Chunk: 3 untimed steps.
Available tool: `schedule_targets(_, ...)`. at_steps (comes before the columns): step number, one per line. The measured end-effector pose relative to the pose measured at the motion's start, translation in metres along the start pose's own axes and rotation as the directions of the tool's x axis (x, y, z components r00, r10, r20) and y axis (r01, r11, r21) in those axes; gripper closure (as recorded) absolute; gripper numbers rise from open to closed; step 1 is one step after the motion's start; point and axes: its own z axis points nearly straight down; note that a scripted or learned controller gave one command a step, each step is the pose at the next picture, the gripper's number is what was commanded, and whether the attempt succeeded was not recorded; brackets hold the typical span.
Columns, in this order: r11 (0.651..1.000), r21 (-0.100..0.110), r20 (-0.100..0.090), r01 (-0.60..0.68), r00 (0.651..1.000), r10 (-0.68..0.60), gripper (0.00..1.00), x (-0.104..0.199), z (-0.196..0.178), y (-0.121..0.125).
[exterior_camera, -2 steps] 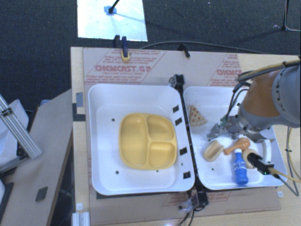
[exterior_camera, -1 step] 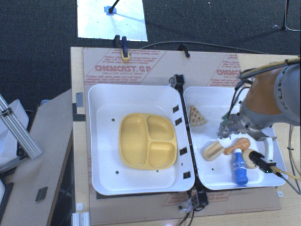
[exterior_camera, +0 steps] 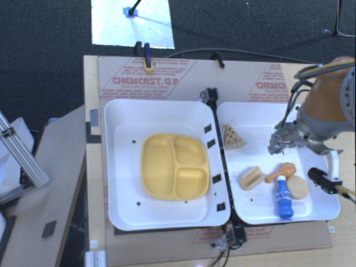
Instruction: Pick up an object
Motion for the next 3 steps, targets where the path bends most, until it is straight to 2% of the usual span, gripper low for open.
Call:
schedule_targets(2,1.000,-0.001,0.000,0.003,1.000,-0.003,1.00,0.000,-0.117,0.006)
schedule_targets(3,1.000,0.005,-0.004,0.008,1.000,-0.008,1.00,0.059,-0.117,-0.008)
